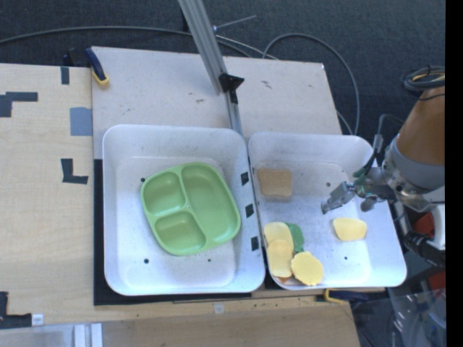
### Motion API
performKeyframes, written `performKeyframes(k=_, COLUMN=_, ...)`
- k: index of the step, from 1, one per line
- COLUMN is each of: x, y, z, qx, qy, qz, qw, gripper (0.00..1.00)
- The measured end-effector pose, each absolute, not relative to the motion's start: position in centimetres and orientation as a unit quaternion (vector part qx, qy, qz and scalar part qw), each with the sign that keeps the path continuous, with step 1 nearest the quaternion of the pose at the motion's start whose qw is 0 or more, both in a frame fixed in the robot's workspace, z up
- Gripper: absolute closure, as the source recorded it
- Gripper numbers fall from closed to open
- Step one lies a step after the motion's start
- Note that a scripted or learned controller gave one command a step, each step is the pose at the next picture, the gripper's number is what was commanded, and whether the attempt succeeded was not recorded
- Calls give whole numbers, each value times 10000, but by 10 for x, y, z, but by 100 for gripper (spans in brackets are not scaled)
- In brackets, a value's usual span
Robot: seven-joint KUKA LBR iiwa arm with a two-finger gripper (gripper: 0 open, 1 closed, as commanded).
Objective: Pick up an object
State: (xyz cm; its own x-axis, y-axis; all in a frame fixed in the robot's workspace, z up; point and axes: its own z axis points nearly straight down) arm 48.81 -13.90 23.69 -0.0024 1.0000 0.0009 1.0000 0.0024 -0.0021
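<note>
The hand (346, 196) hangs over the right bin (376, 266), near that bin's right wall, at the end of the grey arm (419, 150) reaching in from the desk's right edge; whether its tips are apart or together I cannot tell, and nothing shows between them. Just beside it, toward the desk's front edge, lies a pale yellow food piece (350, 229), apart from the hand and flat on the bin floor. It looks light, thin and smooth, probably a stiff plastic toy, so a grip across its short width seems best. Further off, a tan toast-like slab (275, 182) lies near the bin's back-left corner, and a cluster of yellow slices (289, 255) over something green sits by the front-left corner. The left bin (116, 194) holds a green divided plate (191, 208).
</note>
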Motion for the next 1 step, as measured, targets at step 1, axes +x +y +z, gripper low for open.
performKeyframes(k=1, x=488, y=-139, z=237, qx=-7063, qy=-7079, qz=4, qw=9, gripper=0)
